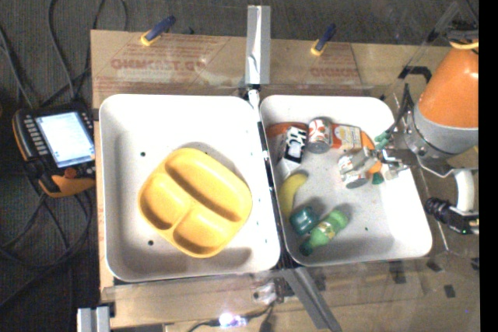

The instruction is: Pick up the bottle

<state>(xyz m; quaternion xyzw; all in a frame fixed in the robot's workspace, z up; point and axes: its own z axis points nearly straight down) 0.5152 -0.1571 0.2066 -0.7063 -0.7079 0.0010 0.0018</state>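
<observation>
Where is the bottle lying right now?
The green bottle lies tilted in the right bin, near its front edge, just right of the teal cup and below the banana.

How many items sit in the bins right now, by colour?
Yellow: 2, the divided plate and banana
Green: 1, the bottle
Teal: 1, a small object
Orange/white: 2, a can and carton
Total: 6

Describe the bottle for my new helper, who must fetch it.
Look in the right bin. Near its front edge, below the banana, lies the bottle. It is green with a yellow-green middle, lying slantwise beside a teal lump.
</observation>
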